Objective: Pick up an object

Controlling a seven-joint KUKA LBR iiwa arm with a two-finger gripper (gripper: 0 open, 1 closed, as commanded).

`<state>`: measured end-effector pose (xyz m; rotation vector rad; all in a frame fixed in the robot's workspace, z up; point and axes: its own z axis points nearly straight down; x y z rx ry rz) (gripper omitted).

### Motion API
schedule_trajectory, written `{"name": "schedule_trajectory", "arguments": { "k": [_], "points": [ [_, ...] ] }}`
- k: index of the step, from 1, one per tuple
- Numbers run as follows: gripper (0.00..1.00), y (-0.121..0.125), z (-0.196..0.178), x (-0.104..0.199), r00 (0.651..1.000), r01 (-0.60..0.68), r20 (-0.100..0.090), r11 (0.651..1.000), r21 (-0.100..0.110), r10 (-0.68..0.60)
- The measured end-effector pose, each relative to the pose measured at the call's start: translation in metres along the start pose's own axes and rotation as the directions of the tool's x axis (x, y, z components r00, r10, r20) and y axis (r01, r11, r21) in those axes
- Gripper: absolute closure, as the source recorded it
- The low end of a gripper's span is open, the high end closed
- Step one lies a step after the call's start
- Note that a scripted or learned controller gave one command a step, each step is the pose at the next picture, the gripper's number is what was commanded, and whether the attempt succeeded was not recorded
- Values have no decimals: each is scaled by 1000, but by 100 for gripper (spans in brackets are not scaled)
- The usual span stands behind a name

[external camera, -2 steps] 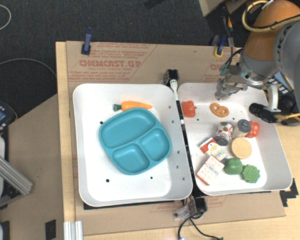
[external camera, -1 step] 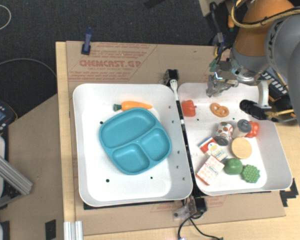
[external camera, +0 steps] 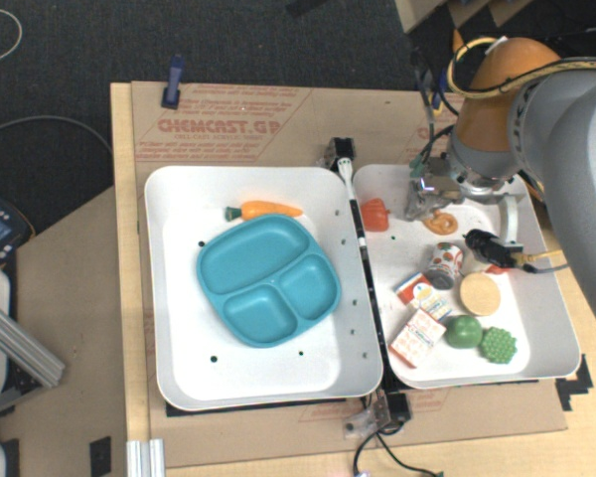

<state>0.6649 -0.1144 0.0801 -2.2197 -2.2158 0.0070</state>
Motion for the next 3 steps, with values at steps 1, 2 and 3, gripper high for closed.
{"name": "schedule_trajectory", "arguments": {
  "k": [1, 2, 3],
  "points": [
    [100, -18, -5, -86, 1000, -4, 4, 1000, -7, 4],
    [100, -15, -16, -81, 1000, 1, 3, 1000, -11, -1],
    [100, 3, -78, -111, 1000, 0, 6, 1000, -17, 0]
  ]
}}
